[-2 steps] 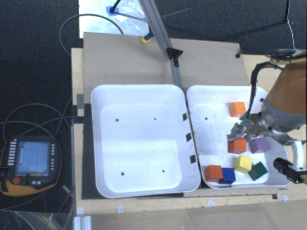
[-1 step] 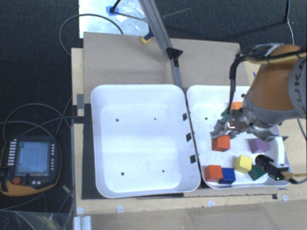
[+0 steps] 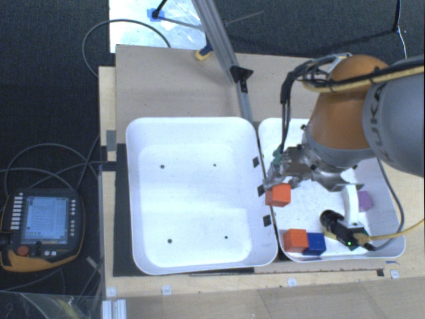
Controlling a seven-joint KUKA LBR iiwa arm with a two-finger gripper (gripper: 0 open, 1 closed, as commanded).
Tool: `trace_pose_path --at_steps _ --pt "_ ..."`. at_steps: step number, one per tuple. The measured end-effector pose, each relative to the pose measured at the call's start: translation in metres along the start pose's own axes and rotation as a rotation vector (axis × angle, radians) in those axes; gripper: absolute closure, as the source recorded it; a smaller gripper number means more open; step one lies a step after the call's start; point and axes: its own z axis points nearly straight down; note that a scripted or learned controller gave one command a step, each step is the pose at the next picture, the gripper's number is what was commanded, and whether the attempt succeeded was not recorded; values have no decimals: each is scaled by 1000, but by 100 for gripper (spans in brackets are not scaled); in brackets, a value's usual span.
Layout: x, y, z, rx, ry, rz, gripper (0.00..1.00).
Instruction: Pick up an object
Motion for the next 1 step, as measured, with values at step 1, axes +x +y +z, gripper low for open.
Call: trace_pose_path --at_steps 1 --pt "44 24 2 0 -1 2 100"
